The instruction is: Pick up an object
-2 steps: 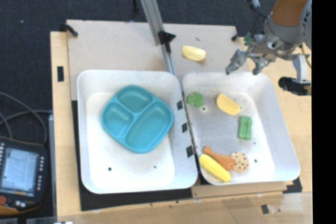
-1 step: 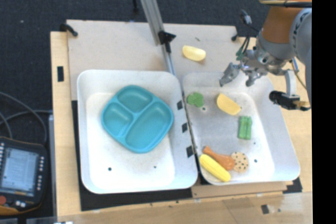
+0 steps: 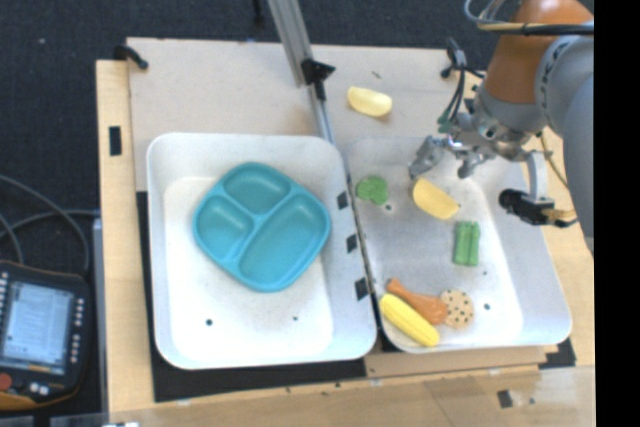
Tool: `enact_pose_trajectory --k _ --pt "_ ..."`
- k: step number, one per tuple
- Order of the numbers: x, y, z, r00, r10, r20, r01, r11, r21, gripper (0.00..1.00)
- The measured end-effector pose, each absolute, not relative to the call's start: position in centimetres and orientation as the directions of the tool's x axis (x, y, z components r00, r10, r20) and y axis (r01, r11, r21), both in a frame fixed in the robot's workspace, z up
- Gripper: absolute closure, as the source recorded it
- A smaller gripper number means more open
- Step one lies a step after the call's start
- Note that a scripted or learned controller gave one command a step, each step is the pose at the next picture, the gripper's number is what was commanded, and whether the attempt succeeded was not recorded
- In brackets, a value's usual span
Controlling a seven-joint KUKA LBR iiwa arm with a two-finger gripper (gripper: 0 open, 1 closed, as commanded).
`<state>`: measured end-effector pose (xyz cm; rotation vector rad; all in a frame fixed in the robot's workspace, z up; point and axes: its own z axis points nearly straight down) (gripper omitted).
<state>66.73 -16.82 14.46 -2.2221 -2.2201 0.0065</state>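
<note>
Plate (image 3: 262, 226) in left bin (image 3: 165, 215) — food right.

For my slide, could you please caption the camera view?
End effector above a yellow piece in the right bin; blue tray in the left.

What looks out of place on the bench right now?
One yellow piece lies on the bench top behind the right bin, outside both bins. The other small items sit inside the right bin, and the blue tray sits in the left bin.

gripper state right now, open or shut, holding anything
Gripper: fingers open, holding nothing; it hangs just above the yellow piece in the right bin.
</note>
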Motion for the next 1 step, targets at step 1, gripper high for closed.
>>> enact_pose_trajectory --k 1 --pt "66.92 -16.88 15.92 0.001 1.000 -0.004 1.000 -0.001 0.005 1.00"
